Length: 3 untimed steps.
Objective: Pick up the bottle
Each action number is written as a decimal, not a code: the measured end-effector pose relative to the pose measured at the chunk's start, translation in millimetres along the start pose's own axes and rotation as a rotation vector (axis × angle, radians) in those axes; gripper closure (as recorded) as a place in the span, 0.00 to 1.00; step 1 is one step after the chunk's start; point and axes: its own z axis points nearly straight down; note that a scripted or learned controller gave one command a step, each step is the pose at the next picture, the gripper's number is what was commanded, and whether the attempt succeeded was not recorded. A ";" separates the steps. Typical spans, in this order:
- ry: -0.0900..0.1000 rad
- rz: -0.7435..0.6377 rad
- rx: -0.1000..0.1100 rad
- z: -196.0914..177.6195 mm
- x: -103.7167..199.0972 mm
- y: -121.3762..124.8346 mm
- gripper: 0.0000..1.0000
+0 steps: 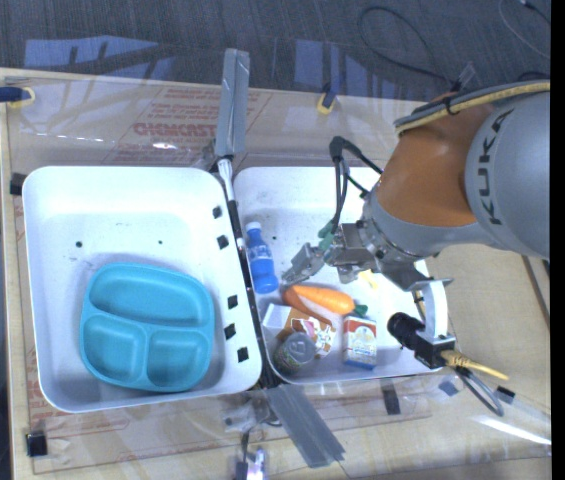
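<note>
The camera view looks down at a slant on a bench (pixel 112 98) bearing two shallow white bins side by side. The left bin (pixel 52 208) carries a blue divided tray (pixel 147 323) lying toward its 6 o'clock side. The right bin (pixel 292 183) holds a cluster of small things in its lower half.

The bottle (pixel 259 258), clear blue with a blue cap, lies against the right bin's 9 o'clock wall, just beside the divider between the bins, its cap pointing to 12 o'clock. At 4 o'clock from the bottle lies a carrot (pixel 319 298), orange and roughly level across the picture. Below the carrot, toward 6 o'clock, sit a round tin (pixel 297 350) and a small red and white carton (pixel 360 343), near each other.

The grey arm (pixel 502 178), with its orange band (pixel 424 173), reaches in from 3 o'clock over the right bin. Its gripper (pixel 307 260) hangs at 3 o'clock of the bottle, near it yet apart, directly above the carrot's left end. The fingers look spread, with nothing between them. A black cable (pixel 340 183) loops up from the wrist toward 12 o'clock.
</note>
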 end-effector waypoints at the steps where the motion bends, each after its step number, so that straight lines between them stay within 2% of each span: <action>1: -0.006 -0.228 -0.013 86.0 2.0 36.9 0.00; 2: -0.017 -0.269 -0.030 101.2 -10.1 59.3 0.00; 3: -0.019 -0.220 -0.050 105.5 -11.9 53.0 0.00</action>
